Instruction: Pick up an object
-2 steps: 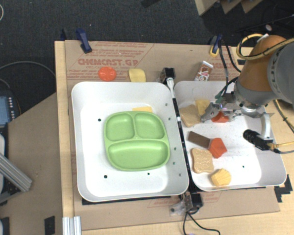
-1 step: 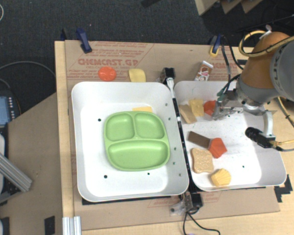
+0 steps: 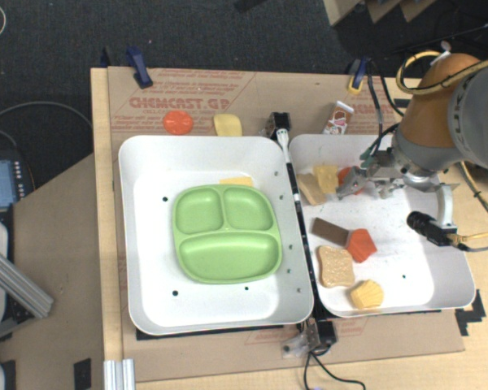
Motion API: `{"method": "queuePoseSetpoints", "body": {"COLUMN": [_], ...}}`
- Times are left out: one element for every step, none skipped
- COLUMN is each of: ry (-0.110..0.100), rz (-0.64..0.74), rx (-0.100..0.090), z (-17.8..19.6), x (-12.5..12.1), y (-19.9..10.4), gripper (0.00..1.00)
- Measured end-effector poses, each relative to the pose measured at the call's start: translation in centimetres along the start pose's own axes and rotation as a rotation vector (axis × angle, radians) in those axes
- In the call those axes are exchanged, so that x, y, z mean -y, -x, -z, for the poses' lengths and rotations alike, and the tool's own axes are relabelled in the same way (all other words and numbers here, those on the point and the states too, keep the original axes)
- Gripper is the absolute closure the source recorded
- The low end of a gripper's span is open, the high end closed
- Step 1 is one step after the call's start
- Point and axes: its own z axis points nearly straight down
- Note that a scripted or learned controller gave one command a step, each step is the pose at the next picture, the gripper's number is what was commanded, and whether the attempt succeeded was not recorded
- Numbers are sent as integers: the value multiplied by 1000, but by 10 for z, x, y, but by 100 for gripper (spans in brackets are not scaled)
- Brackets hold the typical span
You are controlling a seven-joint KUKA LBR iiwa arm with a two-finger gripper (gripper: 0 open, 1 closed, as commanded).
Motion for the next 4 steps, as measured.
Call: {"method": "queuePoseSetpoints", "body": {"ry": [-22,-11,4,-9], "rz": [8,1,-2,-2], "rx": [2,-4,-2,-4], "z": [-10,-8,-7,-11], "x": [-52,-46,-31,56], "y": [-27,-20,-2,-6], "gripper": [0,0,0,0]}}
